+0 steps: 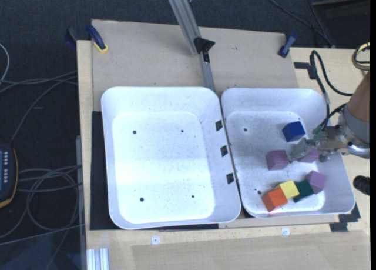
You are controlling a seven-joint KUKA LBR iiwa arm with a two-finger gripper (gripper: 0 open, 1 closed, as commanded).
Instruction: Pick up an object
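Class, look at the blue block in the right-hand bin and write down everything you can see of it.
The blue block is a small cube of plain, solid colour, material unclear, sitting slightly turned in the right bin, towards its far right part. It rests on the speckled white floor, apart from the other blocks; the nearest, a purple block, lies nearer the camera. The pincer hangs close by, just below it in the picture, not touching it as far as shows.

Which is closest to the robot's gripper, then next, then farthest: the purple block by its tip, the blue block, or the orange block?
Measured from the gripper in the camera view:
1. Purple block, just left of the tip.
2. Blue block, a little above it, toward the back of the right bin.
3. Orange block, at the bin's front edge.
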